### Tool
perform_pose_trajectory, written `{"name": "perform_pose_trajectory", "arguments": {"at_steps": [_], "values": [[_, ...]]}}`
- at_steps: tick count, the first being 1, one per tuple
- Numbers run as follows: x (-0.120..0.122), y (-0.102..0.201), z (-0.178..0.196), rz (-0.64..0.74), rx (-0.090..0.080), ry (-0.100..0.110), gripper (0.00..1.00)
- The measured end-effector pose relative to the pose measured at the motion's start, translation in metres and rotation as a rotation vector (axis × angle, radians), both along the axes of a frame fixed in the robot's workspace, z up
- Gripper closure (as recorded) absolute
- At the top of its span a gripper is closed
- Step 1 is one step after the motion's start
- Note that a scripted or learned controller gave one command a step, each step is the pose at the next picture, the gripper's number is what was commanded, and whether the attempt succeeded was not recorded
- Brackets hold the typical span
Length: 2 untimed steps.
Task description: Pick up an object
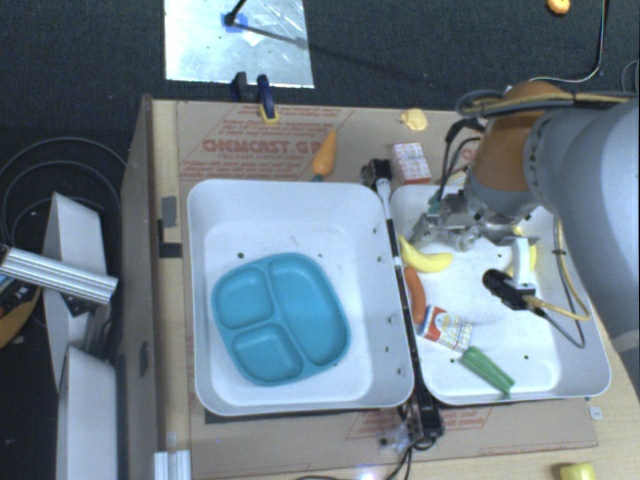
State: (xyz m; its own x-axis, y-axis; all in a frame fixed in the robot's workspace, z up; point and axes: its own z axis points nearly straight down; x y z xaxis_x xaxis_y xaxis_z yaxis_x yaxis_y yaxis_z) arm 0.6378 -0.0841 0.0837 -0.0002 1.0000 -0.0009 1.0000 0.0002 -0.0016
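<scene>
Yellow banana (pixel 426 259) lies lengthwise left-to-right, just beside the tool (pixel 443 232).

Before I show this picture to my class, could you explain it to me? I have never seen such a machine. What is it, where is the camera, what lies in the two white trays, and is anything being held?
The big grey machine with an orange band is a robot arm. It reaches in from the right, and its job is to pick up an object. A single camera fixed above the bench looks down at a slant.

The arm's metal gripper sits low over the right white bin, close above a yellow banana. That bin also contains an orange carrot-shaped piece, a red-and-white tube and a green pen-like stick. The left white bin contains a blue divided plate.

I cannot tell whether anything is held.
</scene>
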Motion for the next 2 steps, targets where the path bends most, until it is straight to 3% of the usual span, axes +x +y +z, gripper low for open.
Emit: {"name": "perform_pose_trajectory", "arguments": {"at_steps": [1,2], "values": [[-0.040,-0.017,0.000,-0.001,0.000,0.000,0.00],[-0.037,-0.015,0.012,0.002,0.000,-0.005,1.00]]}}
